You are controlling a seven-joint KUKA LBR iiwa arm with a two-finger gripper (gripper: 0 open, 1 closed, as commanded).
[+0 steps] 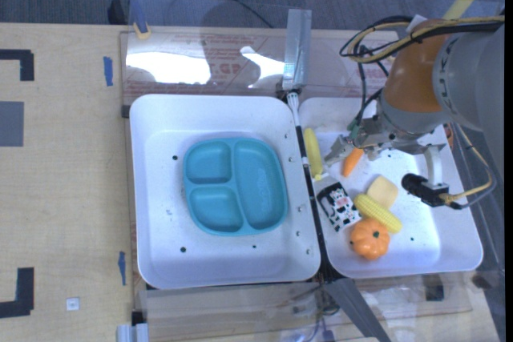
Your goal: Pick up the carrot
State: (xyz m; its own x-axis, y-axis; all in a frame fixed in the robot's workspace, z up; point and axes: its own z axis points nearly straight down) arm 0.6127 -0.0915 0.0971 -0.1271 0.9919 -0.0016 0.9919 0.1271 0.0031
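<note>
— Claw (351, 148) first: where is it seen, measured from the carrot (351, 163)?

— It is seen directly over the carrot's far end. It is so close that no gap can be made out, and whether contact is made cannot be told.

— Is the claw shown apart, together or clamped?

— That cannot be told, because its tip is lost against grey metal and cables. No grip on the carrot can be confirmed.

— How is the carrot laid?

— It is laid slightly tilted on the white floor of the right-hand bin (429, 232), in that bin's far half.

— What else is held in that bin, placed from the carrot?

— A long yellow piece (311, 152) is set just to the view's left of the carrot, along the bin wall. A pale yellow block (382, 191) is found near the carrot, toward the near edge and a little to the view's right. A corn cob (377, 211) is laid just beyond that block. A small black-and-white piece (339, 204) is placed nearward of the carrot, just beside the cob. An orange round fruit (369, 239) is seen farthest from the carrot, against the cob's near side.

— And the other container?

— The left-hand bin (160, 132) is set well to the view's left of the carrot. A teal plate (276, 188) divided into three compartments is held at its middle.
</note>
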